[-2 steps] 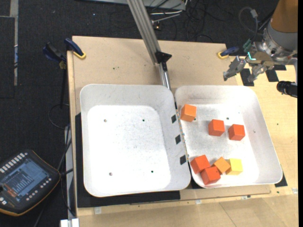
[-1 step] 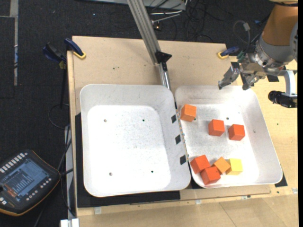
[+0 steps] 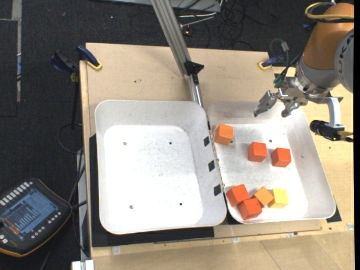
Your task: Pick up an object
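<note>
— Where are the blocks?
— All in the right bin: a light orange cube by its left wall, two red-orange cubes mid-bin, and a near cluster of two red cubes, a small orange one and a yellow one.
— And the gripper?
— The gripper hangs over the bin's far edge, fingers spread apart, nothing between them.
— Any writing?
— None legible; the pendant at near left shows a screen too small to read. The left bin sits beside it.
</note>
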`<state>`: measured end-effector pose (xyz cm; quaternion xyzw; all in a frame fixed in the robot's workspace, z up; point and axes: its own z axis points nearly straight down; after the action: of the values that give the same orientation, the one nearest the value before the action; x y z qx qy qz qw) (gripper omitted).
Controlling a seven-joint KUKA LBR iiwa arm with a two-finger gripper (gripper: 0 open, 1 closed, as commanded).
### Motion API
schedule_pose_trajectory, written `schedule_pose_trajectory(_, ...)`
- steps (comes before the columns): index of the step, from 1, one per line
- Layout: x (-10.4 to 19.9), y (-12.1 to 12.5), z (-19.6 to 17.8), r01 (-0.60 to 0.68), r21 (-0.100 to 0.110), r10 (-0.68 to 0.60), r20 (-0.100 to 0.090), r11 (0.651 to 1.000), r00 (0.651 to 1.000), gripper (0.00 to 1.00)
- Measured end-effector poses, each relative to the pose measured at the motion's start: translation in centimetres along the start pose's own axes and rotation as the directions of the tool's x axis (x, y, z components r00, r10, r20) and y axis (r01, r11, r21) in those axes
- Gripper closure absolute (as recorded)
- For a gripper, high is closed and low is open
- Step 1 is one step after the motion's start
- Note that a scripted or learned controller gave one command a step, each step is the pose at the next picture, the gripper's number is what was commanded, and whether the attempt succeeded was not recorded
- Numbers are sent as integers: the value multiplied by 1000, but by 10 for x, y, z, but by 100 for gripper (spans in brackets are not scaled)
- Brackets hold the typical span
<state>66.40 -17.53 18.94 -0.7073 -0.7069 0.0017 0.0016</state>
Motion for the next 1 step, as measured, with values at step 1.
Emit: schedule_pose_trajectory(1,4,1,64,3,1,-3,-1,1000,1000,0)
